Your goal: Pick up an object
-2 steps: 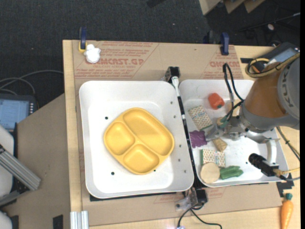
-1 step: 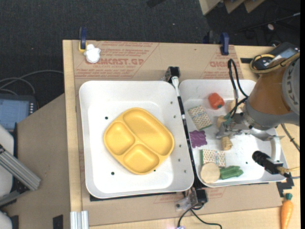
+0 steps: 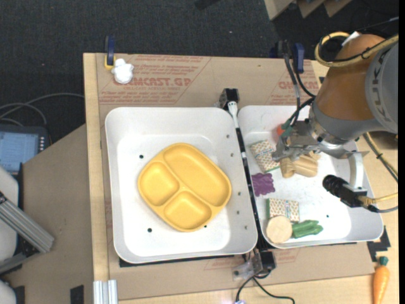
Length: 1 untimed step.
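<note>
My gripper [image 3: 288, 149] is low over the right bin [image 3: 361, 230], at its upper middle. Directly under and beside it lies a tan wooden piece [image 3: 302, 166], touching or nearly touching the gripper's tip. A green-patterned packet [image 3: 262, 155] lies just left of the gripper. Below that sits a purple lump [image 3: 262, 183]. Nearer the front of the bin are a second patterned packet [image 3: 283, 208], a round tan disc [image 3: 278, 229] and a green vegetable-like piece [image 3: 307, 228]. The arm's grey and orange body hides the bin's upper right part.
The left bin [image 3: 120, 170] holds a yellow divided plate [image 3: 183, 185]. A black-tipped tool [image 3: 230, 98] lies at the top of the seam between the bins. A white knob [image 3: 121, 73] sits on the cardboard, and an orange carrot [image 3: 380, 284] lies off the bench's front right.
</note>
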Motion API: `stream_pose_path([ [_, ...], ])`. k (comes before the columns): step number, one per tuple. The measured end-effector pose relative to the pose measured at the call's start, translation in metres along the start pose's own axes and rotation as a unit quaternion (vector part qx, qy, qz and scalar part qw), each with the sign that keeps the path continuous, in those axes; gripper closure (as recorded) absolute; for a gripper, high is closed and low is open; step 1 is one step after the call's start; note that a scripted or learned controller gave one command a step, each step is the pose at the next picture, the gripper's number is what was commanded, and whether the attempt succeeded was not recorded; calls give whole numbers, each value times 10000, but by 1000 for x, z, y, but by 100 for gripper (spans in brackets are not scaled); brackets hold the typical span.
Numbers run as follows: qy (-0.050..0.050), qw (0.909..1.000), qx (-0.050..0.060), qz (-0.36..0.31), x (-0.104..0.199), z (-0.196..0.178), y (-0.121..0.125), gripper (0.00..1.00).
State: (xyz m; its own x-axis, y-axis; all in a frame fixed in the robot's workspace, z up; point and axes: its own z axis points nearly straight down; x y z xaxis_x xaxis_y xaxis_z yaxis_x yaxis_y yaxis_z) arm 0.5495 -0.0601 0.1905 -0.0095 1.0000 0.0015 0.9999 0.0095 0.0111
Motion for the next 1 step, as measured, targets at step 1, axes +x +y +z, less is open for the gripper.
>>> stream_pose_path([
  [1,-1,10000,28,12,54,-23,13,100],
])
